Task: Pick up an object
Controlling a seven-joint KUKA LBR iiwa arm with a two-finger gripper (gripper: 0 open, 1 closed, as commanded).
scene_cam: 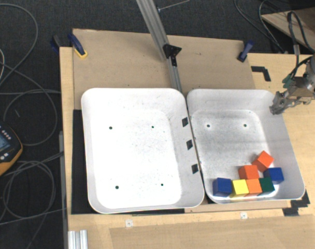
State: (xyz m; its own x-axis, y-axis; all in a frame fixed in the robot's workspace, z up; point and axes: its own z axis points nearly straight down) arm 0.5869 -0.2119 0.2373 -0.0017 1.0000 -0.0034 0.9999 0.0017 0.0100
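Gripper (278, 107) hangs over far right rim of right bin (225, 115); cannot tell pincer state. Judgement: approach not begun. Blocks cluster in that bin's near right corner, touching; go for the tilted orange block (263, 160) on the cluster's far side, descend straight, clear of the wall. Left bin (131, 139), beside right bin, holds no blocks

One fixed camera looks down slantwise over both bins (90, 139).
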